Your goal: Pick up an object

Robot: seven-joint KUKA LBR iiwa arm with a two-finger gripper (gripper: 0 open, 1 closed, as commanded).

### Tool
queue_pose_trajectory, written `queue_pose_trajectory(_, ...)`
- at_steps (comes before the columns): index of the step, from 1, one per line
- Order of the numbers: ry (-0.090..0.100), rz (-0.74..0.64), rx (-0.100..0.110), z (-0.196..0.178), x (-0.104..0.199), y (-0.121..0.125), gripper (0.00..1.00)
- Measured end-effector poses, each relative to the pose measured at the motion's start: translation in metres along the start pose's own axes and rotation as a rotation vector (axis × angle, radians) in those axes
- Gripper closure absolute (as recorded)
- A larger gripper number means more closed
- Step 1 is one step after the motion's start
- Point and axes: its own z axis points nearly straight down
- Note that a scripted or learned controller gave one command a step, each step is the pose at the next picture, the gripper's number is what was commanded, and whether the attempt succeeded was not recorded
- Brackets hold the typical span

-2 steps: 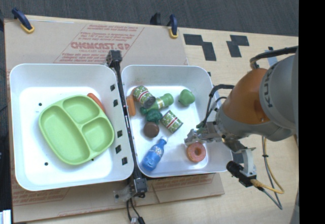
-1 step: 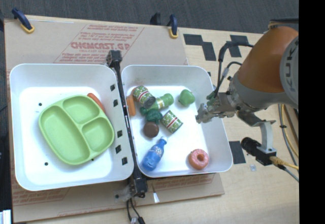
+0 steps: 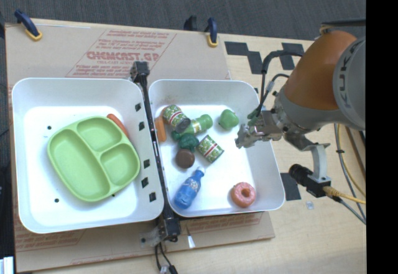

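Note:
The right bin (image 3: 264, 167) holds a green apple-like ball (image 3: 228, 119), two small cans (image 3: 176, 117) (image 3: 210, 148), a green bottle (image 3: 200, 124), a dark green piece (image 3: 185, 140), a brown ball (image 3: 185, 158), a blue bottle (image 3: 188, 189), a pink doughnut (image 3: 242, 194) and an orange carrot (image 3: 161, 130). My gripper (image 3: 247, 137) hangs over the bin's right side, just right of and below the green ball and right of the lower can. Nothing shows between its fingers.
The left bin (image 3: 25, 105) bears a light green divided plate (image 3: 93, 158), with an orange piece (image 3: 115, 122) at its upper right rim. Cardboard (image 3: 124, 49) lies behind the bins. The arm's grey and orange body (image 3: 323, 86) stands over the bench at right.

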Motion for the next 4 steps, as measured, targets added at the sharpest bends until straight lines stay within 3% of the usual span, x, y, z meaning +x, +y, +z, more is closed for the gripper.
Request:
queue_pose_trajectory(1,0.0,0.0,0.001,0.03,-0.004,0.041,1.0)
queue_pose_trajectory(2,0.0,0.0,0.0,0.029,-0.004,0.041,0.0)
queue_pose_trajectory(3,0.001,0.001,0.002,0.04,-0.005,0.003,0.0)
queue_pose_trajectory(4,0.002,0.001,-0.016,0.122,-0.045,0.023,0.0)
